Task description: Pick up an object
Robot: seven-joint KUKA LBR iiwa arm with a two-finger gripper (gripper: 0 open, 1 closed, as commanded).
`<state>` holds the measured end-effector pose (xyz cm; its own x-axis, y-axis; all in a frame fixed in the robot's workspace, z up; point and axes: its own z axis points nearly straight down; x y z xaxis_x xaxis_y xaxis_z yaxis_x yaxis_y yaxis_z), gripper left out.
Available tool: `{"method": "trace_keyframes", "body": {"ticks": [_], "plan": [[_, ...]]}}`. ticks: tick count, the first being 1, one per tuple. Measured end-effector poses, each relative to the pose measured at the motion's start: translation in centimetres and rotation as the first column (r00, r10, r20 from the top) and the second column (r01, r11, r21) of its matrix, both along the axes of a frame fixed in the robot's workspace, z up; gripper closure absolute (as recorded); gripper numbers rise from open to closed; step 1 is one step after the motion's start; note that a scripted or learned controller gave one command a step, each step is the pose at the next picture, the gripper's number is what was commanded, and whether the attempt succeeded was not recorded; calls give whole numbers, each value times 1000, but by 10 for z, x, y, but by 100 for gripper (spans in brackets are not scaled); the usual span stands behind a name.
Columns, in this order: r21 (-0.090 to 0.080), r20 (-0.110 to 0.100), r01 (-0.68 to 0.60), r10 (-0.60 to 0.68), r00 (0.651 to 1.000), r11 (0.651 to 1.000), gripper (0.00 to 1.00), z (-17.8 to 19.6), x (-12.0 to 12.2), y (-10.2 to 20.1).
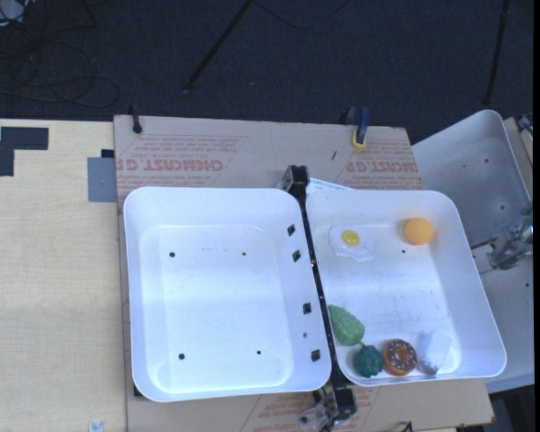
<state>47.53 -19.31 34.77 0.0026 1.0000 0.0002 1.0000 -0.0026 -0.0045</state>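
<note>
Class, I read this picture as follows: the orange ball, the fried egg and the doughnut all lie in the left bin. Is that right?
Not quite. The camera view shows the orange ball, the fried egg and the doughnut all in the right bin, not the left one.

Both bins, the left bin [153,232] and the right bin [468,268], look like smooth white plastic with a soft shine. They sit on brown cardboard [207,156], flat and dull. The table [45,286] at left looks like pale wood. At right, a metal plate [486,156] is grey and smooth.
</note>
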Motion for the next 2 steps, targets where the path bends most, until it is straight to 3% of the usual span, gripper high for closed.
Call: {"method": "trace_keyframes", "body": {"ticks": [1,2], "plan": [[0,4,-6,6,1000,1000,100,16,1,37],[0,0,-1,1,1000,1000,100,-1,0,9]]}}
